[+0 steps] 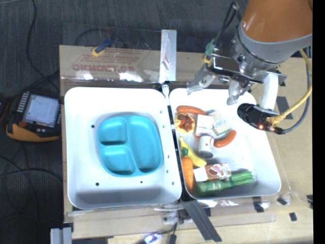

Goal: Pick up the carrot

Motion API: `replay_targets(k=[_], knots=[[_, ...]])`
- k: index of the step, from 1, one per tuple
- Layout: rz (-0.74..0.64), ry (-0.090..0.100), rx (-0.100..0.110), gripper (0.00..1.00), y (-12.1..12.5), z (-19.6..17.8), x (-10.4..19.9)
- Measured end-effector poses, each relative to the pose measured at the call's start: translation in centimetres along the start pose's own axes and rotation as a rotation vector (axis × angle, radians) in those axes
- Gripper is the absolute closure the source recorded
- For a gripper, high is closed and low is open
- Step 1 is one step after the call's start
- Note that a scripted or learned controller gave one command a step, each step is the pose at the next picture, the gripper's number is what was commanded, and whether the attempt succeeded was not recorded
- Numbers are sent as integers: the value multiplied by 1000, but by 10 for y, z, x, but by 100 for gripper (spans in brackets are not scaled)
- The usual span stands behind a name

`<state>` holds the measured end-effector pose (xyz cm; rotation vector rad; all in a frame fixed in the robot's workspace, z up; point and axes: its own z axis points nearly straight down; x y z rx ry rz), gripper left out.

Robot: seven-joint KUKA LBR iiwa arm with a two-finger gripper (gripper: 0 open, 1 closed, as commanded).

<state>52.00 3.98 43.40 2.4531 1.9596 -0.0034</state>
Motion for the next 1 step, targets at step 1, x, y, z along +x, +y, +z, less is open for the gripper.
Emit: replay_targets(k=[1], knots=[[-116, 0, 1, 0, -35, 13, -8]])
